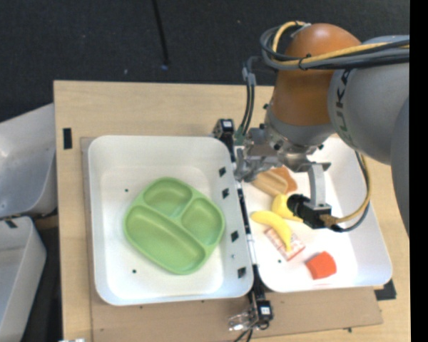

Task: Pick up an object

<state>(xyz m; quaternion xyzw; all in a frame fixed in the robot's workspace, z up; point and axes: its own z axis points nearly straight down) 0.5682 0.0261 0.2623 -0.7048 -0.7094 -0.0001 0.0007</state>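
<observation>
My gripper (259, 164) hangs over the upper left part of the right bin (364, 255), close to the divider between the bins. Just below and right of it lies a tan bread-like piece (278, 182), partly covered by the wrist. A yellow banana (273, 220) lies in front of that, with a small red-and-white packet (284, 244) beside its lower end. An orange-red block (321, 265) rests near the bin's front edge. Nothing is visibly held.
A green divided plate (172, 224) lies in the left bin (107, 276). The arm's orange band and grey body cover the back of the right bin. A black cable fitting (308, 211) hangs by the banana. The bench edge runs along the front.
</observation>
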